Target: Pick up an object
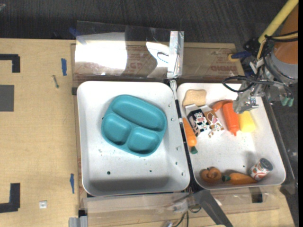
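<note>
Your arm enters from the right, its gripper (247, 103) low over the upper right of the right bin (277, 162), just above a yellow plastic piece (247, 122) and a glossy orange bottle (230, 117). You cannot tell how its fingers stand, nor see anything held. The left bin (90, 96) carries a smooth teal divided plate (134, 123). A tan bread slice (195, 98) lies near the right bin's upper left; a carrot (240, 178) rests along its front wall.
</note>
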`<state>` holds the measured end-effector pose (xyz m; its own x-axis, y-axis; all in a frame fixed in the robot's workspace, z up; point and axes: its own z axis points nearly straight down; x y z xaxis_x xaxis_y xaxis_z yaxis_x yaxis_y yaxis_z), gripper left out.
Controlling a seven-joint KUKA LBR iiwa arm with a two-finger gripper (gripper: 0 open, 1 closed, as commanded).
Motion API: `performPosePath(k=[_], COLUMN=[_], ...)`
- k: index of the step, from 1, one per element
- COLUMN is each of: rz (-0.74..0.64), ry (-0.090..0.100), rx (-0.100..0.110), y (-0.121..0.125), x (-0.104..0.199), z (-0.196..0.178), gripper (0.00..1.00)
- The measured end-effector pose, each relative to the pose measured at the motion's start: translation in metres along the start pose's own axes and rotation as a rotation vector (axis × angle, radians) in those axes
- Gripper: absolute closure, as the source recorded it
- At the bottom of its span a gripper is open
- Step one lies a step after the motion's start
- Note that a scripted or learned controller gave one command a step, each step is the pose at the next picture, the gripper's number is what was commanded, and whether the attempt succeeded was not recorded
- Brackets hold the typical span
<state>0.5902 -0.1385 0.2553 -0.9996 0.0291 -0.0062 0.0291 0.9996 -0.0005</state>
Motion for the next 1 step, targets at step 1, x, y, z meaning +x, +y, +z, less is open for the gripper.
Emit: performPosePath(k=[1], rz=[-0.035], ry=[-0.01], rx=[0.002], y=[-0.0275], x=[-0.0415], z=[0.1647], gripper=[1.0])
